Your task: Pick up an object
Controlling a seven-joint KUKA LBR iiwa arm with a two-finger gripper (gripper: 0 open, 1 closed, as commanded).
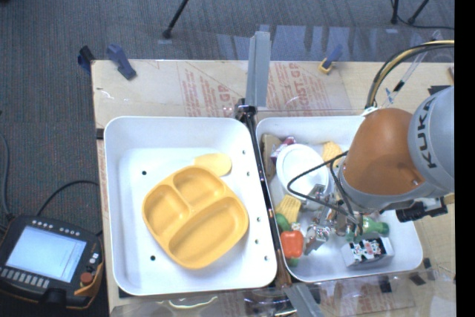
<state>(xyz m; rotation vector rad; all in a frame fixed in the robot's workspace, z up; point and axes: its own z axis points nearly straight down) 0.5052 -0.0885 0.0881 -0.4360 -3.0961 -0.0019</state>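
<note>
- A teach pendant [48,256] lay on the grey carpet [44,26] at far left.
- The wooden bench [178,85] carried the left bin [119,137], with a yellow divided plate [194,215] inside.
- The right bin [412,249] held a white cup [300,162], toy corn [289,207] and a toy tomato [292,241].
- The gripper [320,228] hung over these toys; I cannot tell its grip state.

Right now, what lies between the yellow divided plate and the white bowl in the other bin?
In the camera view, the bins' adjoining walls separate the yellow divided plate from the white bowl; nothing else lies between.
</note>
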